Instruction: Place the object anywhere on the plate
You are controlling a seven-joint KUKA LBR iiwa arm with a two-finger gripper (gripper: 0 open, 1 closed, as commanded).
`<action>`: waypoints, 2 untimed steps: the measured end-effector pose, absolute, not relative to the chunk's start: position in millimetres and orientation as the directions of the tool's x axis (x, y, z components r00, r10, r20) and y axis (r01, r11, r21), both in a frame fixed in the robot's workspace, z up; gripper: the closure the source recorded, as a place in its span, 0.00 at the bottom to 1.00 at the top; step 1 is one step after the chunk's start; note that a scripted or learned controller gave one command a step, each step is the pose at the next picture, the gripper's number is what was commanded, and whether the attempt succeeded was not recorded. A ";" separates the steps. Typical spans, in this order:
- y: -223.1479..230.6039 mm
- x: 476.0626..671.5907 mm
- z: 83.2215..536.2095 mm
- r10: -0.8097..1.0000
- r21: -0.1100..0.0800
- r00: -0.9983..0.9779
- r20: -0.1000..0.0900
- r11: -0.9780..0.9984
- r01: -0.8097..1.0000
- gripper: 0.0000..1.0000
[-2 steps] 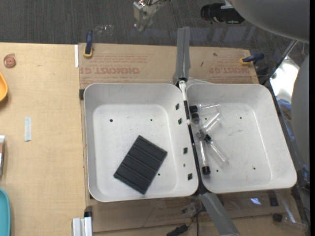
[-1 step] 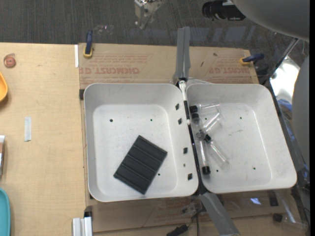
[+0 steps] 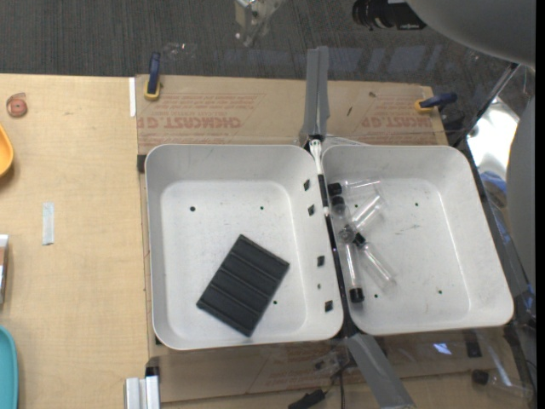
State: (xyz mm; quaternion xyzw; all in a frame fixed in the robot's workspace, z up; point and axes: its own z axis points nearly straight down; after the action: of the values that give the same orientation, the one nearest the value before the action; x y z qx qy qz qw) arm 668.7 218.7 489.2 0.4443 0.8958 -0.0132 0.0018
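A black ribbed rectangular plate [image 3: 243, 285] lies tilted on the floor of the left bin [image 3: 155, 228], toward its front. Several clear plastic tubes with black caps [image 3: 361, 217] lie in a loose heap against the left wall of the right bin [image 3: 443, 262]. One long tube [image 3: 351, 269] runs along that wall toward the front. A grey part of my arm [image 3: 477, 7] hangs over the top right corner, well above the right bin.
Both bins rest on cardboard [image 3: 204, 113] held by clamps [image 3: 153, 79] [image 3: 430, 102]. A metal bar [image 3: 317, 92] stands behind the seam between the bins. The wooden bench [image 3: 68, 228] at left carries small items, an orange dish [image 3: 3, 156] and a teal one [image 3: 6, 373].
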 end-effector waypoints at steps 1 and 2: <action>218.0 670.1 496.2 0.797 -0.025 -0.604 -0.017 0.604 0.797 1.00; 217.3 671.5 503.5 0.798 -0.027 -0.603 -0.019 0.602 0.798 1.00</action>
State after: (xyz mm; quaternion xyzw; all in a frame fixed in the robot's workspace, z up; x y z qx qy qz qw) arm 671.5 217.3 503.5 0.4456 0.8951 -0.0162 0.0024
